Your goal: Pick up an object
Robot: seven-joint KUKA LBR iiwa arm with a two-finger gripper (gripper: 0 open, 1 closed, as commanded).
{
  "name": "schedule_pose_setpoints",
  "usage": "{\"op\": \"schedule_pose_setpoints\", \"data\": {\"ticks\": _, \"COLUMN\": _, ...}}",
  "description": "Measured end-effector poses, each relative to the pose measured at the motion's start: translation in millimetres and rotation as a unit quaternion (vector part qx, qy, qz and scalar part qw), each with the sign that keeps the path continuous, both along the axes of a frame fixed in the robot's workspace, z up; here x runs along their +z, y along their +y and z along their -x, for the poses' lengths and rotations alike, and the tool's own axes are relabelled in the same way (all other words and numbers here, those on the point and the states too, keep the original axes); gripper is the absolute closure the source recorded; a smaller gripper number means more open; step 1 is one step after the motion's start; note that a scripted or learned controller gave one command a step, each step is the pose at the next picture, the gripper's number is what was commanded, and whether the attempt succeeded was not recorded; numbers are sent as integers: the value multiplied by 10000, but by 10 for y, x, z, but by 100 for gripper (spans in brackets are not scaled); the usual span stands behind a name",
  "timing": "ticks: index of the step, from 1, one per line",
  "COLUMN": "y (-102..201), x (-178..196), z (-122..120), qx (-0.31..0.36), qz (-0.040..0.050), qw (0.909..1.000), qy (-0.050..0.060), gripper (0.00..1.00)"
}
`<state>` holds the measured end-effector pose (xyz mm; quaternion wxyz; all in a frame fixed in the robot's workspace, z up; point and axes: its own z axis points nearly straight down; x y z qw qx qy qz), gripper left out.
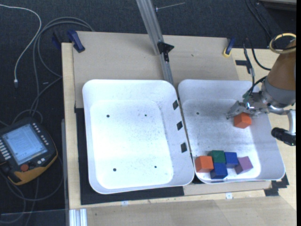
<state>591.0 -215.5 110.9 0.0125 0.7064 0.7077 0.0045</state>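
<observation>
So the orange block [242, 121] is the one we care about here. It sits in the right bin [207, 98], up in the far-right part, directly under the jaws [245, 108] and a hair toward the near side of them. From this slanted view we can't tell if the jaws are spread around it, pinching it, or just hanging above it, and honestly we can't tell whether the block is touching the bin floor or lifted off it. It's roughly a cube, so there's no long axis to line up with; what matters for the next move is simply that the block is straight below the jaws, not off to either side.

Further out, well toward the near edge from the jaws, there's a cluster: an orange cube [204, 163], green cube [217, 156], two blue cubes [231, 158] and a purple cube [244, 164], all bunched together. The left bin [94, 126] lies way off to the side on the table [117, 55].
</observation>
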Motion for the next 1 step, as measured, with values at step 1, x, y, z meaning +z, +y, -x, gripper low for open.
{"op": "schedule_pose_setpoints", "data": {"ticks": 1, "y": -25, "x": -103, "z": -191, "qx": 4, "qz": -45, "qw": 9999, "qy": 95, "gripper": 0}}
